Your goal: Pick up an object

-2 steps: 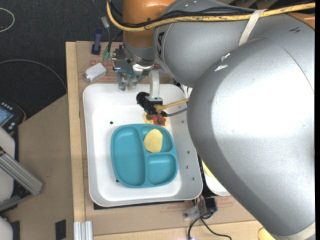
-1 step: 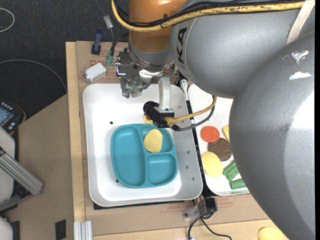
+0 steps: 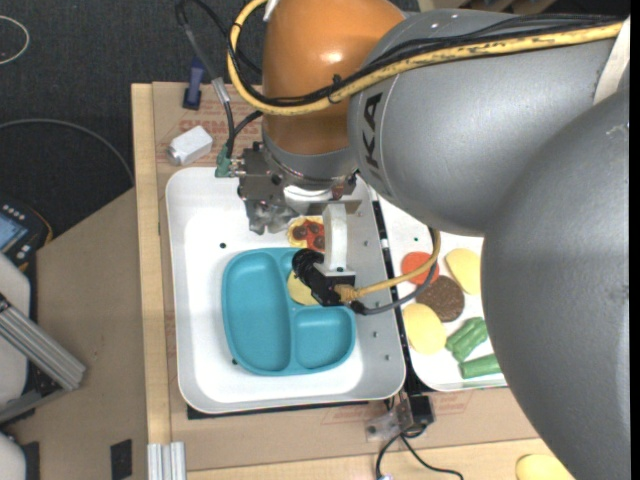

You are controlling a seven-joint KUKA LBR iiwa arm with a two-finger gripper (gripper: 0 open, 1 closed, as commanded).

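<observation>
Nearest, in the left bin (image 3: 190,368), lies a blue divided tray (image 3: 270,318), while the right bin (image 3: 425,376) beside it holds a cluster of toy foods (image 3: 440,296). Behind the tray, a small yellow and red toy (image 3: 306,232) lies on the left bin's floor just beside the claw (image 3: 285,213), towards the right bin. Whether the claw is wide or narrow I cannot tell, since the wrist hides it.

Light is bright and even, shadows faint, focus slightly soft
</observation>
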